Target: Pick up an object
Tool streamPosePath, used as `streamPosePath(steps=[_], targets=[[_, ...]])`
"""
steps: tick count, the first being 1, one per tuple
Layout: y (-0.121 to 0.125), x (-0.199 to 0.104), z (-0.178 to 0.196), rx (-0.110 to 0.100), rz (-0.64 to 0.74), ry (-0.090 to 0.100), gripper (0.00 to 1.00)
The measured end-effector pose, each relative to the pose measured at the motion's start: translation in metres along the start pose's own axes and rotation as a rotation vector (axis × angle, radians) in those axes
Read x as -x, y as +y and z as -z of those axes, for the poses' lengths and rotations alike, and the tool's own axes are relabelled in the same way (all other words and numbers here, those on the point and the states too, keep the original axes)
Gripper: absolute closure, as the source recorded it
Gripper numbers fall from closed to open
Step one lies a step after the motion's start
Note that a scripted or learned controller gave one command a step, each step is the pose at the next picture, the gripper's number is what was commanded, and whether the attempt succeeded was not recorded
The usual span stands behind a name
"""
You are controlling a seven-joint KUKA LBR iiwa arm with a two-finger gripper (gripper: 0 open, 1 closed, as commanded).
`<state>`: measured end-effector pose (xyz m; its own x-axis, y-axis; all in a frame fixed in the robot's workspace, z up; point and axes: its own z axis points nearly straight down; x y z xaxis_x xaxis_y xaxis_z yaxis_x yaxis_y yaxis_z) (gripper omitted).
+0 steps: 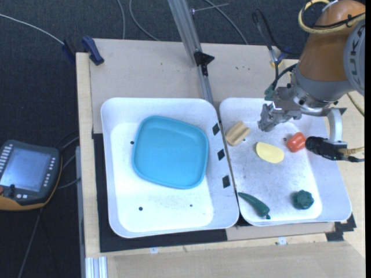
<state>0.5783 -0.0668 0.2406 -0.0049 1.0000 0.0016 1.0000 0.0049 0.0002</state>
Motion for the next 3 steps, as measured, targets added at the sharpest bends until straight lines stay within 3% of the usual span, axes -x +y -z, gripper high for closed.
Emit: streamPosePath(steps=[2,3], targets=[[0.028,-0.108,0.015,0.001,0.000,0.000,1.00],[0.046,-0.158,0.004,-0.001,-0.001,-0.001,1.00]])
